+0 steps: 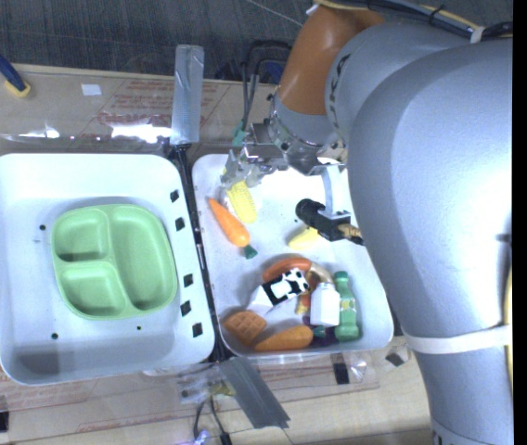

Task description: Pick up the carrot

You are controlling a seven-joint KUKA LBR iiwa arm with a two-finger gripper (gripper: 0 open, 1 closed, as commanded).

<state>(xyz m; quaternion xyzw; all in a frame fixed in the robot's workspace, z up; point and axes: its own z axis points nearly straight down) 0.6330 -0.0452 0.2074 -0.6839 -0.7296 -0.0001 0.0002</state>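
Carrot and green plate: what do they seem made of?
Carrot: likely toy plastic, smooth orange body with a slight sheen and a green tip. Green divided plate: probably moulded plastic, matte pale green, even colour, rounded compartment edges.

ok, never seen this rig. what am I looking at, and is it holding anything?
This is one photo from a fixed camera above the bench, looking down at a slant. The big grey shape with the orange band is a robot arm reaching in from the right. Its gripper hangs over the upper end of the right bin. The job is to pick up the carrot, which lies on that bin's floor beside a yellow corn cob, not in the gripper. Lower in the same bin are a green bottle, a white bottle and brown bread-like pieces. The left bin holds a green divided plate.
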